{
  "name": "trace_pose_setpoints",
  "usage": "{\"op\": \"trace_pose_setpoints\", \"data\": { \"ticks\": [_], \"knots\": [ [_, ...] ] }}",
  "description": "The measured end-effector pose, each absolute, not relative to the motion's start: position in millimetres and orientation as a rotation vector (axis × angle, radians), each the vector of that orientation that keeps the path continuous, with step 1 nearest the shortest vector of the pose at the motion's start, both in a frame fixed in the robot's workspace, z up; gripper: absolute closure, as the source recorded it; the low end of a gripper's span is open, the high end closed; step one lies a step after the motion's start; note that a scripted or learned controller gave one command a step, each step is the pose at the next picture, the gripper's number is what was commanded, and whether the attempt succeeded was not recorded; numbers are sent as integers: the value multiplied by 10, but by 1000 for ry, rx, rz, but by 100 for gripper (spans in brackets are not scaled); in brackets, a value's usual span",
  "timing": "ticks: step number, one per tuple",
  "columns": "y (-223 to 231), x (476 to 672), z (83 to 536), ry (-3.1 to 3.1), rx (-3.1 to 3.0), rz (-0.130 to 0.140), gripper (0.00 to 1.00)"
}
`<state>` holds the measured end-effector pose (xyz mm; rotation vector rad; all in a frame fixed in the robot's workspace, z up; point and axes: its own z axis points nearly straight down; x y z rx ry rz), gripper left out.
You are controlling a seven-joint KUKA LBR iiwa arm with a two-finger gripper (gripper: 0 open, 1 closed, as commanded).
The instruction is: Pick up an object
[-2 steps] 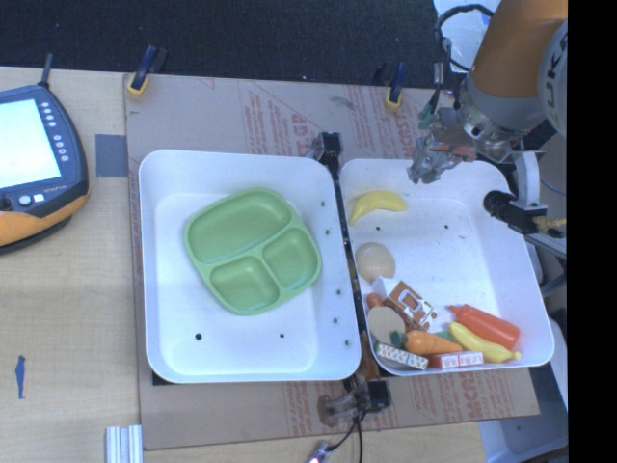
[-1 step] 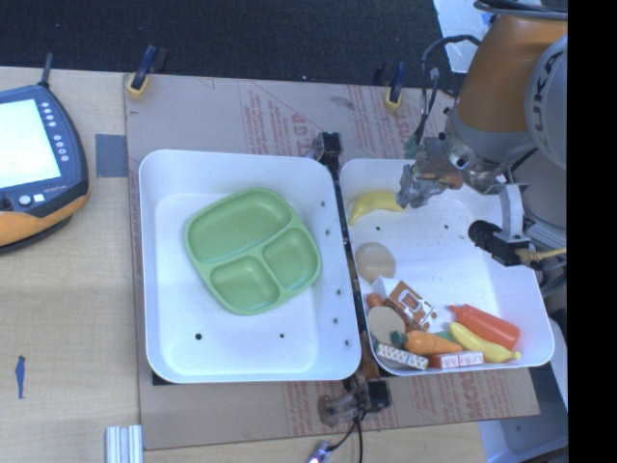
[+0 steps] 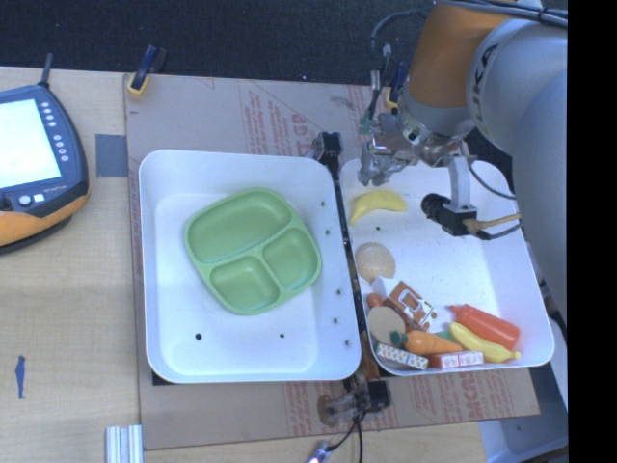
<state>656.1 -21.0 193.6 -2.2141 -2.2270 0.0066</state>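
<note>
Camera view: the gripper [image 3: 376, 170], finger state impossible to tell, hangs upper centre above the banana [image 3: 378, 204]; its curve could slip.

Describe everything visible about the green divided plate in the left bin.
The light green plastic plate with three compartments lies flat near the middle of the left shallow white bin, turned at a slant. It is a rounded rectangle: one long section, two smaller ones. All compartments look bare. It touches just the bin floor; the gripper is over the other bin.
</note>
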Motion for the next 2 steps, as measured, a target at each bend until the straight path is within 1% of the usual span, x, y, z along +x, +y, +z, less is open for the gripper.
{"op": "trace_pose_setpoints", "data": {
  "ticks": [1, 2],
  "knots": [
    [-241, 6146, 2414, -2220, -2218, 5, 100],
    [-296, 6417, 2071, -2226, -2216, 6, 100]
  ]
}}
